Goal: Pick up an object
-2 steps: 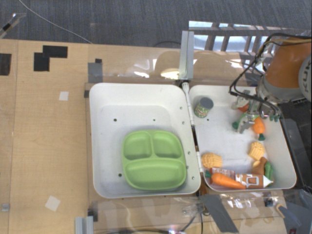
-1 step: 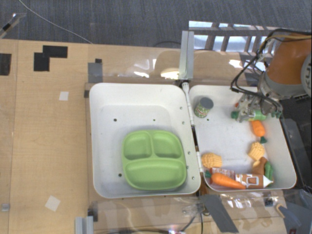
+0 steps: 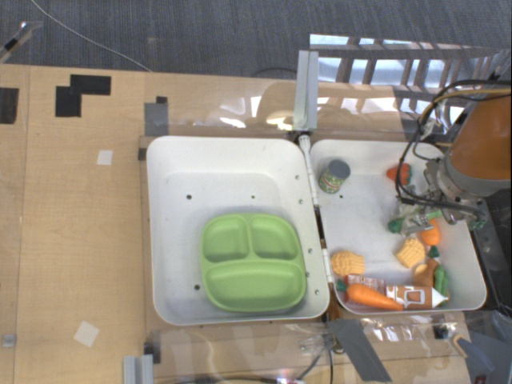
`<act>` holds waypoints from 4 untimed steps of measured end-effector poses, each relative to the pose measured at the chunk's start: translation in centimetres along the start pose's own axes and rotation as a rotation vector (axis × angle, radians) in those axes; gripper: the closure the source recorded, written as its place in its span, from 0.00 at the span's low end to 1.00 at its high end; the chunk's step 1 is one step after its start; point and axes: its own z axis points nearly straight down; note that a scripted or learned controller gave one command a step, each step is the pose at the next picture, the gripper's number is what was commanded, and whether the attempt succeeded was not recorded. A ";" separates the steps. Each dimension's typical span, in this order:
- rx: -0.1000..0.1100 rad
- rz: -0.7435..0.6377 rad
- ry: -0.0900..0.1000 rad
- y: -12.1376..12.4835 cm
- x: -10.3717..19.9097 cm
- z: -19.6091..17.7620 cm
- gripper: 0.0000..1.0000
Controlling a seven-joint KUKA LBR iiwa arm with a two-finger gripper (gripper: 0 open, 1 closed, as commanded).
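The arm [image 3: 480, 146] reaches in over the right edge of the right bin [image 3: 364, 154], its orange band uppermost and the gripper [image 3: 422, 214] lowered among a cluster of small toy foods near that edge; whether it is released or clenched cannot be told, since the wrist and cables mask it. No object is seen lifted, so the pick appears, in my judgement, still at the approach or closing stage. Candidate objects all lie in the right bin: a small can [image 3: 334, 175] stands upright near the back-left corner, well apart from the rest; a yellow corn piece [image 3: 347, 262] lies near the left wall; a carrot [image 3: 370, 296] rests along the front edge, touching a flat carton [image 3: 404, 294]; a second yellow piece [image 3: 410, 252] and a small orange item [image 3: 430, 235] lie just beside the gripper. The left bin [image 3: 172, 214] carries a green divided plate [image 3: 253, 262] towards its front-right corner. Both bins sit side by side on a pale wooden bench [image 3: 72, 238] bearing black markers [image 3: 80, 92]; dark carpet [image 3: 160, 14] lies beyond, with a metal rail [image 3: 400, 66] behind the right bin.
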 end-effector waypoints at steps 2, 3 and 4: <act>0.000 0.042 0.009 1.7 4.5 0.2 0.00; 0.000 -0.073 0.010 0.3 2.6 0.2 0.00; 0.004 -0.100 0.005 1.2 6.9 0.0 0.00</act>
